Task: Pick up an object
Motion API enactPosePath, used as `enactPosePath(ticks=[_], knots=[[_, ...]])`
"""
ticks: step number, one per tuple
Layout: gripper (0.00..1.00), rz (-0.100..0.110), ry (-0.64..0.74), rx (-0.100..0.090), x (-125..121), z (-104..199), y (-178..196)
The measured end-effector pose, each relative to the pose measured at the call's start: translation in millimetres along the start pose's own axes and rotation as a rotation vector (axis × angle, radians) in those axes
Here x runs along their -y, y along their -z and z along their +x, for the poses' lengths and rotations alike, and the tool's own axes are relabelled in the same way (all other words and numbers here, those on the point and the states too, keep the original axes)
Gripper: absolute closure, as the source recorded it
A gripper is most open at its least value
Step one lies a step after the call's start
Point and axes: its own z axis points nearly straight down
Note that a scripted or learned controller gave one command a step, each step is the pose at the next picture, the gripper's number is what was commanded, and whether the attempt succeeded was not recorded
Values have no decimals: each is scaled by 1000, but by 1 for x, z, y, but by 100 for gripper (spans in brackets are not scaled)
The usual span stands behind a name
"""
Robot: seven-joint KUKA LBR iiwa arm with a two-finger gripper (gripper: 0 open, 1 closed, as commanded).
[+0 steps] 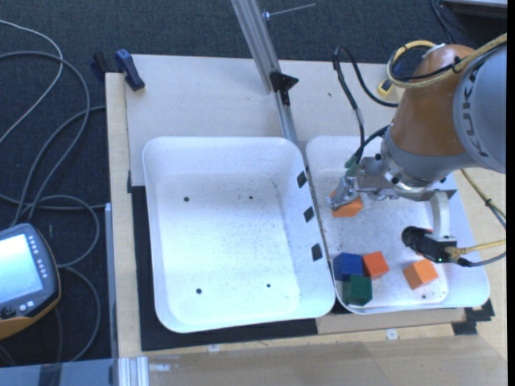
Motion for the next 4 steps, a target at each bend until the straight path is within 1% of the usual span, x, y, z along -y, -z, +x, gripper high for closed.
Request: enactPosePath(ticks=[1, 2, 3, 4], knots=[[0, 7, -9, 2, 1, -5, -5], [0, 1, -7, 3, 20, -52, -69], [0, -8, -5, 5, 21, -59, -74], [0, 3, -13, 6, 35, -96, -54]])
